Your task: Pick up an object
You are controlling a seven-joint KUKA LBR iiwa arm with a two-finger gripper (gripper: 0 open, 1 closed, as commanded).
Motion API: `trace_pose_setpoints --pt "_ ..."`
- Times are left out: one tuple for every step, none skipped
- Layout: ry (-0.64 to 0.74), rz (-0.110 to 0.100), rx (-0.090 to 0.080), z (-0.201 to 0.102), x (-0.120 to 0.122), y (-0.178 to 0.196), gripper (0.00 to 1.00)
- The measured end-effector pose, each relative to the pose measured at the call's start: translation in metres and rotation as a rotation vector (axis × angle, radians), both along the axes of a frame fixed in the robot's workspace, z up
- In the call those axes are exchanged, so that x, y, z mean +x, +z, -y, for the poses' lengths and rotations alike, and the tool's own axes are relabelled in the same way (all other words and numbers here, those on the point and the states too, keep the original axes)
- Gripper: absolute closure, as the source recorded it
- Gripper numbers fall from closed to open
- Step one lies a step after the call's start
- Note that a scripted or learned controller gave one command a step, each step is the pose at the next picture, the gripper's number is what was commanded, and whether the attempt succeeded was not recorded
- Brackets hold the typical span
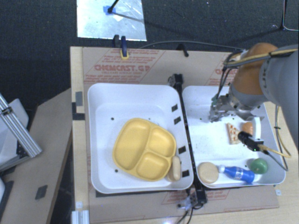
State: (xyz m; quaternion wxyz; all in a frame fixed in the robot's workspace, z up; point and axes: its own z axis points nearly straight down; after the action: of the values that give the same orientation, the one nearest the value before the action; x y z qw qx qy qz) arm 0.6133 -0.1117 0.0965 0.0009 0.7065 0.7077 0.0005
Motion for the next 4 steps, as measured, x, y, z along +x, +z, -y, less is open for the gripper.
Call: trace_pose_setpoints --pt "-0.002 0.006 -0.001 0.006 -0.001 0.063 1.00" --pt "0.002 0.006 -0.001 0.006 0.001 0.118 1.00" --pt "0.007 -0.002 0.003 -0.045 -0.018 0.111 1.00" --pt "0.007 -0.002 0.003 -0.094 -0.026 0.106 1.00"
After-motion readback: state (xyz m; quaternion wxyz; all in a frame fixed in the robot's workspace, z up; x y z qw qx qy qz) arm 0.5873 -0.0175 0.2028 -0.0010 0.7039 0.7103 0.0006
